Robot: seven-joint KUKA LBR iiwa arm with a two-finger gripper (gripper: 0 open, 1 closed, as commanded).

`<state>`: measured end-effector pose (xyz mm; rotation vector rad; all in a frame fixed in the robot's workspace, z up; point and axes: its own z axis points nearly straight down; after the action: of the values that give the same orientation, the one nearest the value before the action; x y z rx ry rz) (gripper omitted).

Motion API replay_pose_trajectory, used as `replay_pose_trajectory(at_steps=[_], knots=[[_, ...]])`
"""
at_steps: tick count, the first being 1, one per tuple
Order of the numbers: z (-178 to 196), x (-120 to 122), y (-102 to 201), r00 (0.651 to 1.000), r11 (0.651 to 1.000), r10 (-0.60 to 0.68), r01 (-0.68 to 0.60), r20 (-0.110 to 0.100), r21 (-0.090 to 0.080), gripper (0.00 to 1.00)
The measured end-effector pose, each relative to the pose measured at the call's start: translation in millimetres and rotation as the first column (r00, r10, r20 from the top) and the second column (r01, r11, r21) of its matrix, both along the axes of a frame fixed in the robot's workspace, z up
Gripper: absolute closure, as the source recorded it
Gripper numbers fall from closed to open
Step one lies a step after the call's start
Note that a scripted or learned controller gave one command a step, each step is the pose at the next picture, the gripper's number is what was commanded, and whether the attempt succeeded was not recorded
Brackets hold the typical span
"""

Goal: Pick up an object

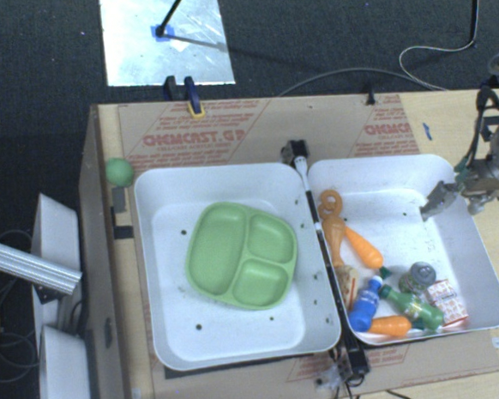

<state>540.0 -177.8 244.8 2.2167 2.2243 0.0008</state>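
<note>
The right bin (460, 247) holds a heap of small things at its near left corner. An orange carrot (362, 247) lies by the divider, with an orange ring (330, 203) behind it. A blue bottle (364, 305), a green bottle (412, 307), a second orange piece (390, 326), a round grey can (422, 273) and a red-and-white box (447, 301) crowd together. My gripper (436, 199) hangs above the bin's far right part, well apart from the heap, with nothing seen in it.
The left bin (165, 270) bears a green divided plate (241, 255). A green ball (119, 171) rests on the bench beyond that bin's far left corner. A clamp (297, 154) stands at the far end of the divider. Cables run behind the bench.
</note>
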Motion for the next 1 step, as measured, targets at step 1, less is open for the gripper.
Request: replay_pose_trajectory(at_steps=[1], knots=[[-138.4,-11.6,4.1,1.000,1.000,-0.002,0.002,-0.005,0.002,0.00]])
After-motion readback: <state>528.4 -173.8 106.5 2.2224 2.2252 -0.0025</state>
